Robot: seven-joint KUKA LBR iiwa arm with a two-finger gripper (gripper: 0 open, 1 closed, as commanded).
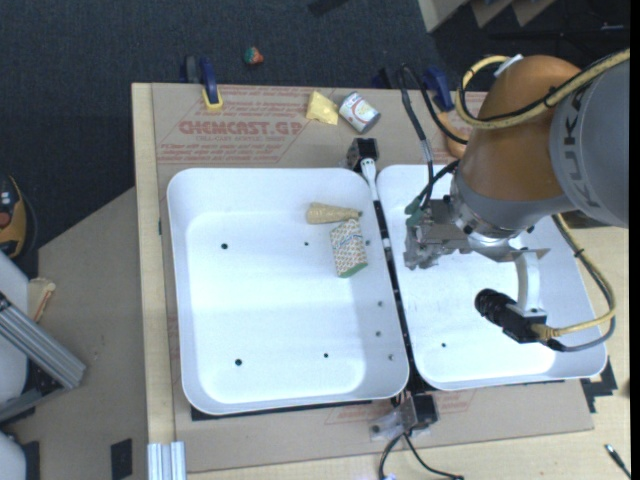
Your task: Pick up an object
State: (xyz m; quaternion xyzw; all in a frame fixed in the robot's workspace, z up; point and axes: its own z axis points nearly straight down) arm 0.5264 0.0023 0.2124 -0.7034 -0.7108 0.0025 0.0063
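Two objects lie in the left bin [270, 368] near its upper right: a tan, cork-like cylinder [332, 213] lying on its side, and just below it a small green-and-white patterned packet [348, 247]. My gripper [425, 246] hangs over the left part of the right bin [500, 363], close to the divider between the bins. It is well to the right of both objects, and I see nothing in it. The arm's orange band and grey body cover the upper part of the right bin.
On the cardboard behind the bins lie a yellow piece [322, 109] and a small white-and-grey object [359, 112]. Blue clamps [209, 76] grip the board's far edge. A black cylinder with a yellow cable [510, 318] hangs from the arm over the right bin.
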